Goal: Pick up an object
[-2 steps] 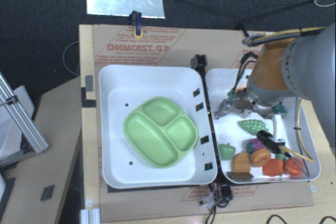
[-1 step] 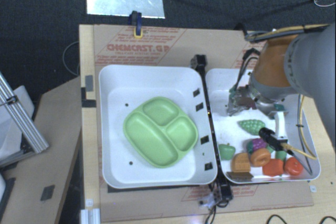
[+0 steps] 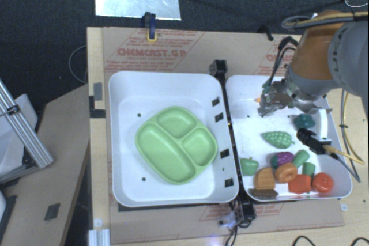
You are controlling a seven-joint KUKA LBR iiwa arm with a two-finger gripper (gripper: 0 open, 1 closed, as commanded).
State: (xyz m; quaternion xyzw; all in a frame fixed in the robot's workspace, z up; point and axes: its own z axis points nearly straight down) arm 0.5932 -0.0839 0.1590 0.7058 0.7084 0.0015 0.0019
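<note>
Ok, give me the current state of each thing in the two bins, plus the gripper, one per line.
Two-finger gripper: low over the right white bin, fingers too blurred to read.
Green three-compartment plastic plate: flat in the left white bin, nothing on it.
Green toy grape bunch: lying loose, untouched.
Red toy tomato: resting in the near right corner.
Orange toy bread slice: lying among the pile.
</note>
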